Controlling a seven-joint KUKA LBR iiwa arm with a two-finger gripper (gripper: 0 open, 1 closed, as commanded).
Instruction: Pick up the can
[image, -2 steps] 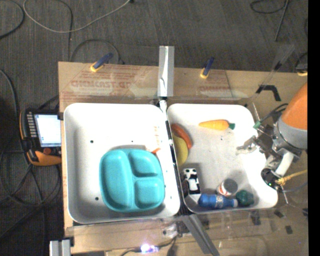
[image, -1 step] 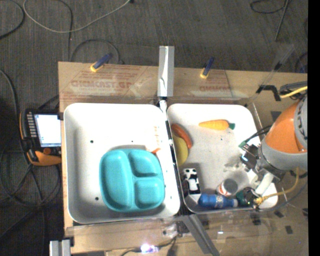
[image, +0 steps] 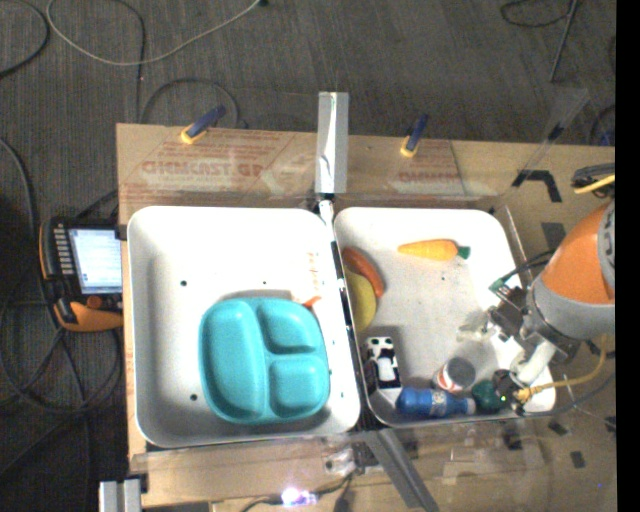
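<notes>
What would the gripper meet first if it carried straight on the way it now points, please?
Probably the can: the gripper points down-left into the right bin, and the can is nearest along that line. Depth is unclear, so it could reach bare bin floor first.

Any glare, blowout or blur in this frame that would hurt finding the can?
Camera view: soft overall, no crisp edges; the can is a small blurred blob amid clutter in the right bin. Camera view again: both white bin floors are bright, near washed out, with faint shadows; the teal plate shows a mild sheen; a small bright flare sits at the bottom edge.
</notes>
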